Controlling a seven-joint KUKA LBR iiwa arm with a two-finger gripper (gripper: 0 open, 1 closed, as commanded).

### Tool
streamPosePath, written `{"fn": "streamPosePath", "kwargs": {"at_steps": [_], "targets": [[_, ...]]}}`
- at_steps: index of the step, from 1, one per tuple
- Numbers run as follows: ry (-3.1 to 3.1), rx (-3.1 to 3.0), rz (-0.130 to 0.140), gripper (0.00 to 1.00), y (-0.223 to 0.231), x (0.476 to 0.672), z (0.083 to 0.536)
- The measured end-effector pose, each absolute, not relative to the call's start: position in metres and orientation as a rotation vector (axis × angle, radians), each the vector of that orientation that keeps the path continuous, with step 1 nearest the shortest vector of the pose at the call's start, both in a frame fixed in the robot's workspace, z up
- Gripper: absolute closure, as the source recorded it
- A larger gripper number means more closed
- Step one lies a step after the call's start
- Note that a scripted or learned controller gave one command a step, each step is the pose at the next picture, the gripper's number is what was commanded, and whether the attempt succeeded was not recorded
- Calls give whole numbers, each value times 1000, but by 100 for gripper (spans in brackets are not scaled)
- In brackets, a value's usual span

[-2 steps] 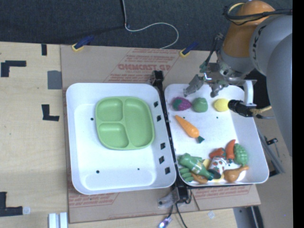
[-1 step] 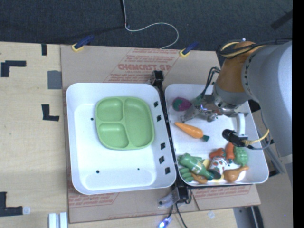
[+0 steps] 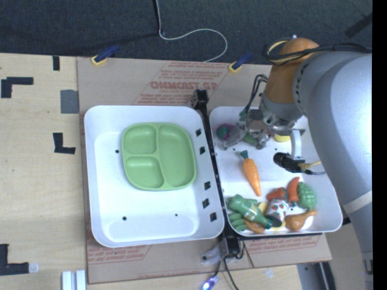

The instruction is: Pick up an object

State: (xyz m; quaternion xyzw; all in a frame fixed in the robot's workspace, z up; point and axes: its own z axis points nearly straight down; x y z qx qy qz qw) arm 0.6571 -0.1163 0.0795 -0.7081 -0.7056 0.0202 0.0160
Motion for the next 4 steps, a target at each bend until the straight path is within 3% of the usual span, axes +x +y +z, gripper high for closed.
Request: {"fn": "streamPosePath", "kwargs": {"at_steps": [1,2,3,4], "targets": [[-2217,-2220,6,0,-110,589,85],[-2227,-2213,-2,0,-42,531,189],[-2223,-2215,3,100,-45,533,193],[-2237,-2215,-15,100,20,540,314]]}}
